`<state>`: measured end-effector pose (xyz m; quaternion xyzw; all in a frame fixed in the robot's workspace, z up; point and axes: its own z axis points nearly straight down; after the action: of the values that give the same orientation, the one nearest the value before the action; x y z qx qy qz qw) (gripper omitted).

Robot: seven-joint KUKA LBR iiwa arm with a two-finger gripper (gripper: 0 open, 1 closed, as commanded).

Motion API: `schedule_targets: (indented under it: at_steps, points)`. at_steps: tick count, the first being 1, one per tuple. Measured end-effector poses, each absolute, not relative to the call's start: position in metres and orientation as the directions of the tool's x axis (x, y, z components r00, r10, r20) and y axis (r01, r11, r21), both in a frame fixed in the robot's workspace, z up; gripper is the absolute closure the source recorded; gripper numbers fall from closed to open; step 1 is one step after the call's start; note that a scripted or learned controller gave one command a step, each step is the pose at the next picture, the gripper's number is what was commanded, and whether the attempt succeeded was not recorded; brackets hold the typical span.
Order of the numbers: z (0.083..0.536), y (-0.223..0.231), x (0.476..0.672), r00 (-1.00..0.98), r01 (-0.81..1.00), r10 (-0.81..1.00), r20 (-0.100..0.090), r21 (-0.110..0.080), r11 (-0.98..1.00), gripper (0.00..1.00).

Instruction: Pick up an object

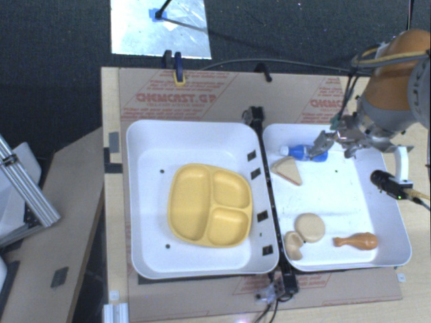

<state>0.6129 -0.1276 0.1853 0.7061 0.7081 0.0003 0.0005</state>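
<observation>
Right now I see the grey arm with its orange band point(403, 52) reaching in over the right white bin point(350, 200), its two-finger gripper point(326, 142) low at the bin's back edge. The fingertips sit right at a small blue-and-white bottle point(303, 153) lying on its side, but I cannot tell whether they are closed on it or merely touching it. Just beside the bottle, toward the front, lies a tan wedge-shaped slice point(288, 172). Near the bin's front edge I count a round beige disc point(310, 227), a smaller pale shell-like piece point(293, 243) touching it, and an orange-brown drumstick-shaped toy point(357, 241) off to their right. The left white bin point(145, 180) holds a yellow plastic plate with three compartments point(209, 205).
</observation>
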Motion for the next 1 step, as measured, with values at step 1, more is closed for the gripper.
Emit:
schedule_targets:
  at_steps: [1]
  points:
    - [0.1249, -0.1269, 0.6064, -0.002, 1.0, 1.0, 0.0, -0.002, 0.002, 0.0]
